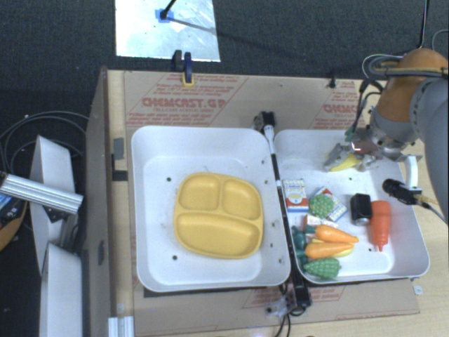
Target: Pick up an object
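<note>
Banana, a yellow toy, lies near the far edge of the right bin, and the gripper is low over it. Whether it grips I cannot tell, so the lifting is not yet done.

A yellow banana lies flat in the right bin's far corner.

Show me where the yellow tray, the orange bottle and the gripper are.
yellow tray (218, 214): camera view, middle of its divided surface.
orange bottle (379, 220): camera view, its body.
gripper (349, 154): camera view, between its fingertips, at a yellow object.
</note>
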Robot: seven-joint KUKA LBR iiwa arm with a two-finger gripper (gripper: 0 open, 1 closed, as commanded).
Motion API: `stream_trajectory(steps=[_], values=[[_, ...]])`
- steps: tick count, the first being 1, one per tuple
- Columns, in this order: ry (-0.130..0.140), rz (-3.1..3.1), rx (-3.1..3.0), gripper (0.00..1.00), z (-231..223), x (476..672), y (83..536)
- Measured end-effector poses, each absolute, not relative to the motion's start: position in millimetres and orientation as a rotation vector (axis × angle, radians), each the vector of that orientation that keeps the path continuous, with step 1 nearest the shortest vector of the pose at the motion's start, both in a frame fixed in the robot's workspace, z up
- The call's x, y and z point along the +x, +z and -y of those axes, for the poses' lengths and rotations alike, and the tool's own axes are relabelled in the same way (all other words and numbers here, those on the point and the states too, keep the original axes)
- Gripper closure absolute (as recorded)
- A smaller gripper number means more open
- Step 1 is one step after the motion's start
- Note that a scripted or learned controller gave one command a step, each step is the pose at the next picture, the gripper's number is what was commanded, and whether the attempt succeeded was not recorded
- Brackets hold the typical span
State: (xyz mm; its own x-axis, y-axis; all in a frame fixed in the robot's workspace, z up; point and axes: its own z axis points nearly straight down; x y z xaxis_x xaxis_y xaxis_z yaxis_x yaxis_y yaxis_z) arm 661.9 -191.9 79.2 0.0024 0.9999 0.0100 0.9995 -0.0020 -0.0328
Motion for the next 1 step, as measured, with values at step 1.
stream_trajectory(steps=[1], values=[[-0.001, 2.224, -2.221, 0.0, 203.8, 668.8, 89.1]])
